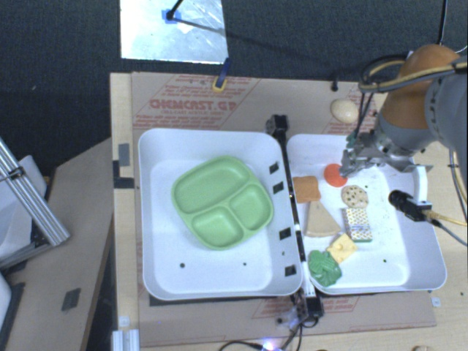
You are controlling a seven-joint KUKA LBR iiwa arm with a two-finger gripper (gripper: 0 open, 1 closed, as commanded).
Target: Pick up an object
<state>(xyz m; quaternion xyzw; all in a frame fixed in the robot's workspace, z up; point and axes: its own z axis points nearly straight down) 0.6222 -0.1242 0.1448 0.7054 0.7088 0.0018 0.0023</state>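
Note:
The right bin (409,269) holds several small toy foods: a red-orange disc (333,175), a toast slice (306,189), a chocolate-chip cookie (354,194), a patterned cracker (357,224), a pale wedge (320,219), a yellow cheese piece (341,248) and green broccoli (324,266). My gripper (349,164) hangs low over the bin's far part, right beside the red-orange disc and just above the cookie. Nothing shows between its fingers.
The left bin (157,265) holds a green three-compartment plate (221,202). A black divider strip (287,196) runs between the bins. An egg-shaped beige object (344,110) lies on the cardboard behind the right bin. A black-tipped part (406,205) with cable sticks out at the right.

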